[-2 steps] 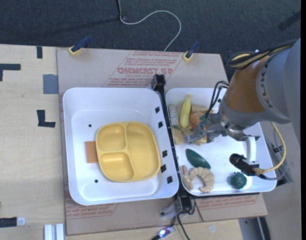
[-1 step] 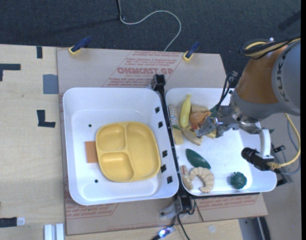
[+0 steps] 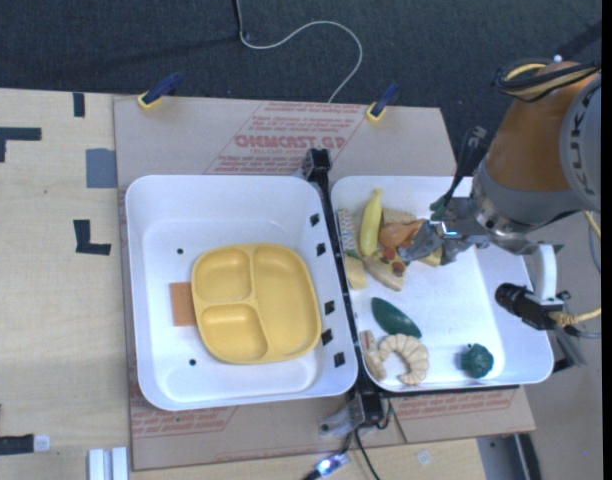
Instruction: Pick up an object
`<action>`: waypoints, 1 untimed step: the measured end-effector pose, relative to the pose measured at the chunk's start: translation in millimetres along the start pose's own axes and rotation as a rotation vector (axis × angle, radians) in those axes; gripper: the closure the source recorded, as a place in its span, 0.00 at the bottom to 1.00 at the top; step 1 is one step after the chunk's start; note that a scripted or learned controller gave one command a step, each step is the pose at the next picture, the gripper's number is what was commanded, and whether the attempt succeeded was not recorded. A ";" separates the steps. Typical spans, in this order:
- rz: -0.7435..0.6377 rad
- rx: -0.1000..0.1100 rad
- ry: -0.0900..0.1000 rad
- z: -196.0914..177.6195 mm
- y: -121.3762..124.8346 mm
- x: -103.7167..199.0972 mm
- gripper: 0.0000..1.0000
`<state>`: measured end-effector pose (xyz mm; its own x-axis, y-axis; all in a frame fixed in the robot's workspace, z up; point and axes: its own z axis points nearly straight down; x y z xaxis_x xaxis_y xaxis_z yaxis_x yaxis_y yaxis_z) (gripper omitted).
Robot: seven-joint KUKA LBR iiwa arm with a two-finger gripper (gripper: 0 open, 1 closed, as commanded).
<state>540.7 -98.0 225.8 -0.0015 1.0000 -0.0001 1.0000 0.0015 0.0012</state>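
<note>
Several toys crowd the right bin

Several small toys lie in the right bin (image 3: 506, 268): a curved yellow banana (image 3: 370, 222), an orange lump (image 3: 398, 236), a dark green leaf shape (image 3: 395, 317), a ridged pale shrimp (image 3: 404, 356) and a round teal ball (image 3: 476, 361). At centre right, the gripper (image 3: 431, 240) sits against the orange lump; whether it pinches it, I cannot tell. A smooth yellow divided plate (image 3: 256, 301) fills the left bin (image 3: 156, 218).

Glossy white plastic bins (image 3: 146, 268), matt yellow plastic tray (image 3: 256, 301), cardboard underlay (image 3: 216, 138)

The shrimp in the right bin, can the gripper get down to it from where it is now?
Probably yes: the shrimp lies uncovered near the bin's front wall, with the gripper farther back over the banana.
</note>
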 end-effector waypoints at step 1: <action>-0.002 -0.002 0.000 -7.8 56.0 6.4 1.00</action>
<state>596.7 -91.5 233.6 -0.0040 1.0000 -0.0005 1.0000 0.0040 0.0028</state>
